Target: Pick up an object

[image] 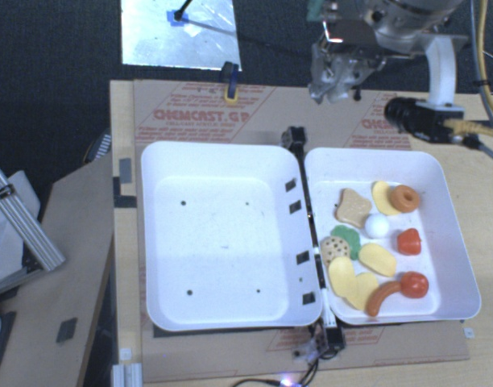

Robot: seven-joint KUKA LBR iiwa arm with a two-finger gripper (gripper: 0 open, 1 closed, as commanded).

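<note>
The right bin (449,216) holds several toy foods: a tan bread slice (353,206), an orange doughnut (405,197), a white ball (377,226), a small red piece (408,241), a green piece (346,237), yellow pieces (378,258), a red tomato (414,284) and a brown sausage (378,298). My gripper (333,87) hangs high above the bench, behind the far edge of the right bin and well apart from the objects. Nothing shows under it.
The left bin (162,232) sits beside the right one, joined by a dark clamp strip (307,232). Both rest on a cardboard sheet (198,111). A shiny metal plate (180,22) lies at the back left. A metal rail (21,224) stands at the left.
</note>
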